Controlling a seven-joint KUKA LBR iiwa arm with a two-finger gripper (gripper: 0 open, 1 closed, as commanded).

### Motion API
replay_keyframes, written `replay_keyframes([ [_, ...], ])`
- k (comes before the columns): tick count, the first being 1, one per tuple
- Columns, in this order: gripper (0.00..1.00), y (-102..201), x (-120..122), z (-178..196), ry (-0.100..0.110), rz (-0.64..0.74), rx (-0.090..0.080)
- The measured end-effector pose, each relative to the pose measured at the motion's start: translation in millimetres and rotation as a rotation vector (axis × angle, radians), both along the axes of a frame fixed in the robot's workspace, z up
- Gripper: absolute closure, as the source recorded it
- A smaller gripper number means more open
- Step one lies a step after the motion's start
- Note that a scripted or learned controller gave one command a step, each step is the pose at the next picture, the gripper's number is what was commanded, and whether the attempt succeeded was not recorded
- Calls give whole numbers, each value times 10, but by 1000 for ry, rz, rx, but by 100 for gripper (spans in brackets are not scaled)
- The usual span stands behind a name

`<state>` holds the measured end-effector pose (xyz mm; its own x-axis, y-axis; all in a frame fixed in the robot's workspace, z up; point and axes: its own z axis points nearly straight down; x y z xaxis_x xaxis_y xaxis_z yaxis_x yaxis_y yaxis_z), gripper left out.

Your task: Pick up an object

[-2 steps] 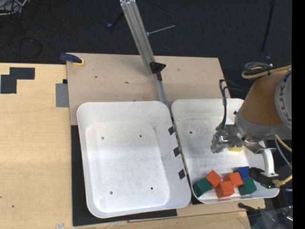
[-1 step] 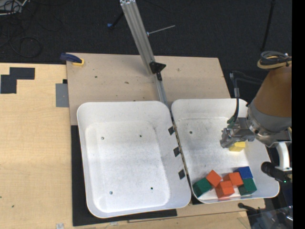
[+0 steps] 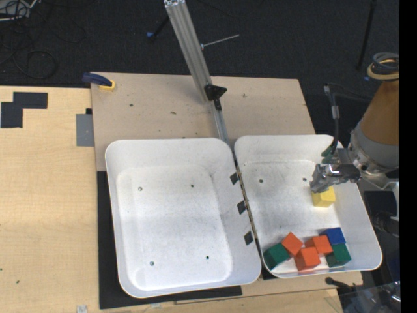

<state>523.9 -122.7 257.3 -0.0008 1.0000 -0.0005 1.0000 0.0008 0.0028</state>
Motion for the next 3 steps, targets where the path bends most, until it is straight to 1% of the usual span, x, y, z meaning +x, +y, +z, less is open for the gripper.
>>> replay_keyframes([
  [1, 100, 454, 240, -123, 5, 2, 2],
  [2, 100, 939, 391, -275, 7, 3, 2],
  [3, 100, 1383, 619, -275, 4, 2, 0],
])
